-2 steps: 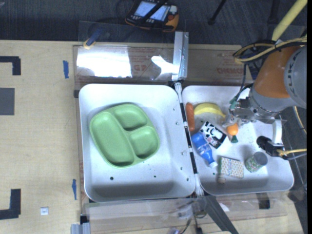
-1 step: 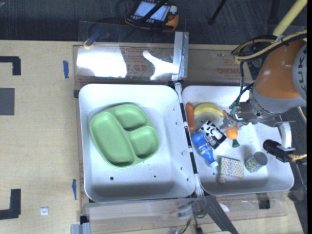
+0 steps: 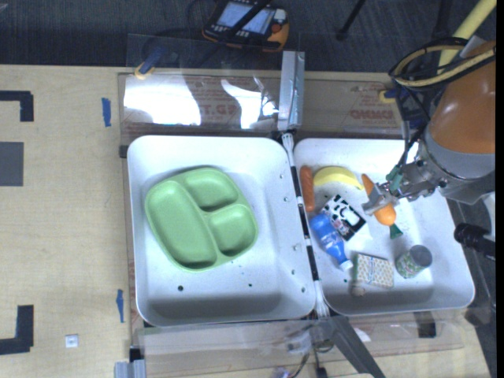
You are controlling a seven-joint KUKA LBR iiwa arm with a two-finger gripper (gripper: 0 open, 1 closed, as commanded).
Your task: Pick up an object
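Hand (image 3: 379, 198) over right bin (image 3: 449, 286), grip state unclear, touching orange object (image 3: 385, 214). Yellow item (image 3: 337, 179), blue bottle (image 3: 328, 239), patterned box (image 3: 372, 272) nearby. Green tray (image 3: 200, 216) in left bin (image 3: 150, 164).

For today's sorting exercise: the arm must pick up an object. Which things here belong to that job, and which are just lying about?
Belongs to the job:
gripper
right bin
yellow fruit
black-and-white box
blue bottle
patterned box
small can
orange piece

Just lying about:
left bin
green divided plate
handheld controller
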